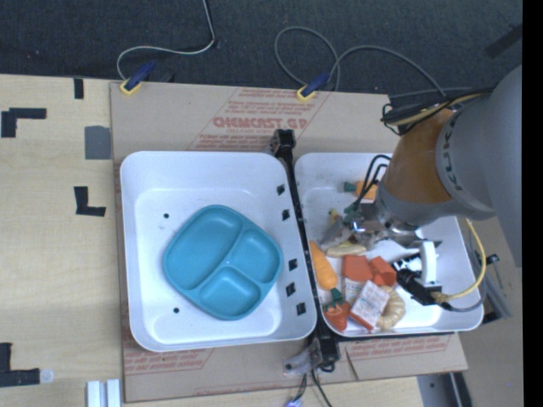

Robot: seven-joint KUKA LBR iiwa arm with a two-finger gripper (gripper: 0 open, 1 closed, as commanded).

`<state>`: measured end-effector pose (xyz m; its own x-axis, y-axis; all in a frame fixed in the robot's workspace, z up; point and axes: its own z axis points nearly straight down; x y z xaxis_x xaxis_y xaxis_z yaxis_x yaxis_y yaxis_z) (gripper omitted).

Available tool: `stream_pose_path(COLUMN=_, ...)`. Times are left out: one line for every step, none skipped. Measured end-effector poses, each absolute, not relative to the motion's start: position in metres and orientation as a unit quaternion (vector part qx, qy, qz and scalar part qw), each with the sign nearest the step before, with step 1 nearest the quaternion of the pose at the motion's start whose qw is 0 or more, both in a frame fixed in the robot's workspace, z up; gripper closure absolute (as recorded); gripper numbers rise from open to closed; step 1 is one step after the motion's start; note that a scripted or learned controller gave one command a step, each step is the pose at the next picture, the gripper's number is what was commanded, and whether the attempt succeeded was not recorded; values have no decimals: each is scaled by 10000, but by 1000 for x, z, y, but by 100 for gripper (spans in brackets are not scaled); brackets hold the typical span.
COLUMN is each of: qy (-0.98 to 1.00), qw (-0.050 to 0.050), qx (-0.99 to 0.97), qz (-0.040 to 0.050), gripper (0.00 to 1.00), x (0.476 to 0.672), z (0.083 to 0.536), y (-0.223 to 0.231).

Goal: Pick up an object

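Note:
My gripper (355, 224) reaches down into the right bin (331, 175), its tip among the toy food near the bin's middle. Right beside the tip lie a pale beige piece (346, 248) and a small dark-and-green item (349, 187). In front of those, an orange carrot (323, 267), red blocks (370, 270), a white packet with red print (368, 303), a tan peanut-like piece (394, 309) and a red-and-green item (337, 312) crowd the bin's near half. The arm's wrist hides the fingertips.
The left bin (140, 185) holds a blue divided plate (222, 261). A black divider (293, 227) runs between the bins. The grey and orange arm (441, 164) covers the right bin's far right part, with yellow and white cables (462, 291) trailing at its near right.

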<state>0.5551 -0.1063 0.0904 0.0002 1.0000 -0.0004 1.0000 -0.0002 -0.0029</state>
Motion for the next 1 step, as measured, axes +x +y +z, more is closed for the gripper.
stream_pose_path(qy=-7075, qw=-8, qx=-7067, qz=-9, gripper=0, x=599, z=86, y=-105)
